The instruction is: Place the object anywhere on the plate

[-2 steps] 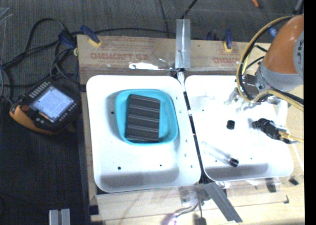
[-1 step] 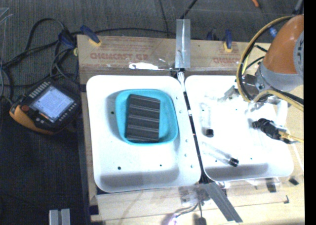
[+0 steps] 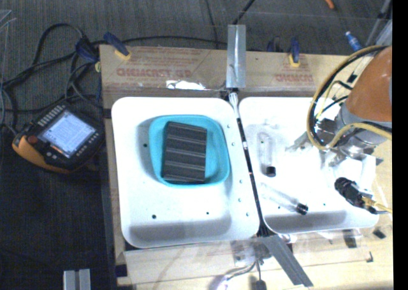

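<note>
Dark ribbed block (image 3: 185, 152) on glossy blue rounded plate (image 3: 220, 155); claw (image 3: 331, 155) state indiscernible.

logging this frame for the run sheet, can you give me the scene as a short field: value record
left bin: holds a blue plate
on plate: dark ribbed block, lying flat, roughly centred
right bin: two clear syringe-like items, apart from each other
arm: over the right bin's right side
gripper: finger state cannot be told
task state: block rests on the plate
</note>
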`<state>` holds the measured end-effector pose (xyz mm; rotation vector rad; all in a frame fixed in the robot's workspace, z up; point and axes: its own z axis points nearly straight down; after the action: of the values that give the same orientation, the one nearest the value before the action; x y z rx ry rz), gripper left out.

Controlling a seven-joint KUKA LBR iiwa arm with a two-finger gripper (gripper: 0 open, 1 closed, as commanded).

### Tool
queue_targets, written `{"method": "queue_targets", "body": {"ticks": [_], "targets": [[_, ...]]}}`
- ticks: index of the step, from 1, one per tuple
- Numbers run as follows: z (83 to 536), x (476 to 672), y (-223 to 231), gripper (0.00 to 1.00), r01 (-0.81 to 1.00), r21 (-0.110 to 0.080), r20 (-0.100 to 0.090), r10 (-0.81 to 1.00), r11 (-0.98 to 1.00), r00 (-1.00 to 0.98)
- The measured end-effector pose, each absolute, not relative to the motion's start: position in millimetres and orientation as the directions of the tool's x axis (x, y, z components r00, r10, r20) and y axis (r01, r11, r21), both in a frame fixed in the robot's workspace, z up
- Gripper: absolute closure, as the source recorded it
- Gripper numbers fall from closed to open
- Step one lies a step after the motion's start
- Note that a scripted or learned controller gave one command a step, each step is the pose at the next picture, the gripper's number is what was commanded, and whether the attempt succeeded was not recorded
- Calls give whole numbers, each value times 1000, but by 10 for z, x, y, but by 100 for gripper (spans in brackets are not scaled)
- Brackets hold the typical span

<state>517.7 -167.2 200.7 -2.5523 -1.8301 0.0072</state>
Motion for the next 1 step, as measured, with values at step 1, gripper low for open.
{"method": "queue_targets", "body": {"ticks": [1], "targets": [[1527, 4827, -2012, 0, 945, -4, -1, 945, -328, 328]]}}
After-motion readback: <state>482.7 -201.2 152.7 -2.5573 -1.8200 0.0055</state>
